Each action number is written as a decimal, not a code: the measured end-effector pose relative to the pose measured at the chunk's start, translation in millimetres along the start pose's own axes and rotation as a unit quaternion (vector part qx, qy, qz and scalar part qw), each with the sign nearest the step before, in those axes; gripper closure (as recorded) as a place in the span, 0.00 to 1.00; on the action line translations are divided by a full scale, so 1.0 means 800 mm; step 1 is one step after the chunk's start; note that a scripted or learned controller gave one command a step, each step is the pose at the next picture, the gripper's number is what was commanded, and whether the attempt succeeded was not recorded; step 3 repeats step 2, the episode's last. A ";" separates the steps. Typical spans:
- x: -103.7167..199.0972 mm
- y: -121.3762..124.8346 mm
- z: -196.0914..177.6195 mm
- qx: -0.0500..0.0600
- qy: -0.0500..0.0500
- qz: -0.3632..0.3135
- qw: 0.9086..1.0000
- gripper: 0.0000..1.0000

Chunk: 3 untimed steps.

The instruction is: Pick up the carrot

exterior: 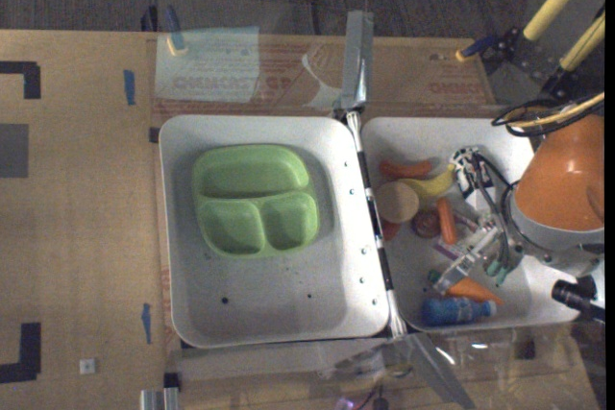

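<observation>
In the right bin (pixel 408 269), near its front edge, the carrot (pixel 473 289) is taken to be the tapered orange piece lying flat on the bin floor, tip pointing left. That reading is a judgement, since two other orange things are seen in the same bin. Just in front of it, touching or nearly so, a blue bottle (pixel 457 310) is laid on its side.

Right above the carrot the gripper (pixel 469 259) is lowered into the bin, wires and metal tangled together in the view. How far it is open cannot be told, and nothing is clearly seen gripped in it. The carrot is seen resting on the floor, so it is judged not yet lifted.

Further back, an orange stick (pixel 447 221) is seen beside a brown disc (pixel 426 224), with a round tan thing (pixel 396 202) to the left. A banana (pixel 439 180) and an orange piece (pixel 405 168) are lined up along the back. The arm (pixel 567 178) is brought in from the right.

The left bin (pixel 279 293) is occupied by a green tray (pixel 252 197), well apart from the action.

So the approach is judged done or nearly done. The grasp and the lift are left. The crowding by the bottle is judged a risk.
</observation>
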<state>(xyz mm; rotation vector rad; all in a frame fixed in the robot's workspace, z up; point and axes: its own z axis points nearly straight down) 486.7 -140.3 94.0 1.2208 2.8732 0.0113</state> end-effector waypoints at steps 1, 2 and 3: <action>-0.009 0.001 -0.016 -0.004 -0.012 0.003 1.000 1.00; 0.005 -0.003 -0.109 0.005 0.006 -0.079 0.997 1.00; 0.005 -0.003 -0.109 0.005 0.006 -0.079 0.997 1.00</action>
